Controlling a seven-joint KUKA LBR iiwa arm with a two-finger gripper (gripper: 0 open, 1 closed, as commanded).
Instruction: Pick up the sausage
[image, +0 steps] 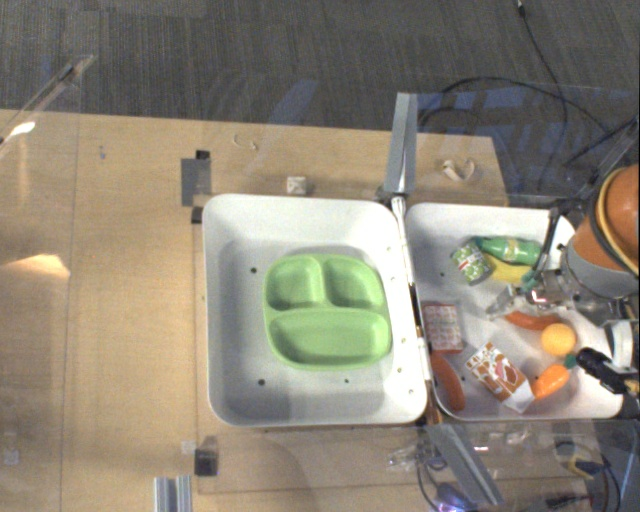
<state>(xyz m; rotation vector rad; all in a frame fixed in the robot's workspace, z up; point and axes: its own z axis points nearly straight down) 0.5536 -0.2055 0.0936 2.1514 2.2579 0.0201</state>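
Wooden bench (110, 330) fills the frame below grey carpet. Left of centre, a white bin (230, 300) holds a green divided plate (326, 310). Further right, the second bin (440, 222) holds the sausage (447, 381) along its lower left wall, beside a small carton (497, 374). At the right edge the gripper (532, 292) hangs over a carrot (530, 321); whether it is spread or pressed together cannot be told.

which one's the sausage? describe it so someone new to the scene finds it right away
Go to the right-hand white bin, the one crowded with toy food, and look at its near-left corner. The sausage lies there along the left wall, just below a small flat reddish packet and left of a brown-and-white carton. It is the plain reddish-brown rod; the carrot is brighter orange with a green tip.
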